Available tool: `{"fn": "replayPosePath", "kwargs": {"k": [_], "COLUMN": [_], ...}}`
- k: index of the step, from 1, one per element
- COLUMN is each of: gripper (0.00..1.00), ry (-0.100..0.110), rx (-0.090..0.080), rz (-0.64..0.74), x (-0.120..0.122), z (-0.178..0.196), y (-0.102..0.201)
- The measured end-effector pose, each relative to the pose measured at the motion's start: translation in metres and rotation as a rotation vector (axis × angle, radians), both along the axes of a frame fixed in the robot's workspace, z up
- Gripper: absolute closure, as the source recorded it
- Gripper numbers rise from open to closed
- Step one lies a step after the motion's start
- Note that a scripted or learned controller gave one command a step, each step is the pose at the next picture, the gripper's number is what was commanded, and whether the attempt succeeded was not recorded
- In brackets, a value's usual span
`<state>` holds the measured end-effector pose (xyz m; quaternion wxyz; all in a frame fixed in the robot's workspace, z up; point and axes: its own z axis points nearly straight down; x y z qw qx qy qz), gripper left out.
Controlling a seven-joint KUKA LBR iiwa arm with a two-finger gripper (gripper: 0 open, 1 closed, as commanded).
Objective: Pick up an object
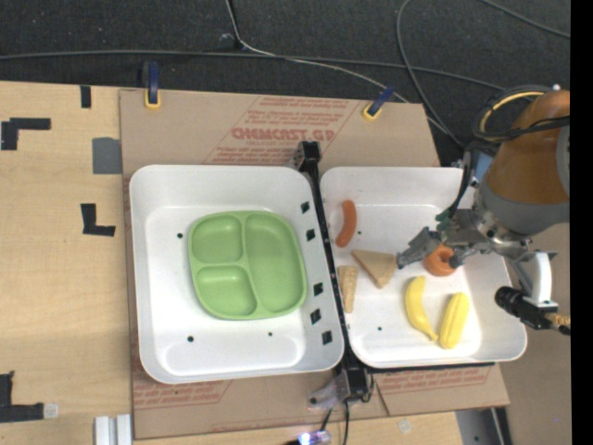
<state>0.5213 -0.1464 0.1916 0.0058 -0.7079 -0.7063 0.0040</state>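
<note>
Orange toy fruit (441, 262) under gripper (435, 249), fingers' state unclear; banana (419, 308), corn (454, 320) just below.

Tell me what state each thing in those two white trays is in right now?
Green plate: lying flat in the left bin, nothing on it.
Sausage: loose in the right bin.
Wedge: lying flat.
Banana: lying untouched.
Corn: lying beside the banana.
Orange toy: under the gripper; grip unclear.

Glossy plastic-looking green plate (247, 264); smooth white bins (148, 276); matt, probably cardboard, underlay (269, 123).
</note>
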Motion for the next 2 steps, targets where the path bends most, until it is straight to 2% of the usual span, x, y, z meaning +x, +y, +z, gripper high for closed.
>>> {"fn": "replayPosePath", "kwargs": {"k": [1,2], "gripper": [0.00,0.00], "ry": [-0.012,-0.008], "rx": [-0.002,-0.002], "rz": [0.003,0.003], "x": [0.003,-0.001], "z": [0.006,-0.038], "y": [0.000,0.001]}}
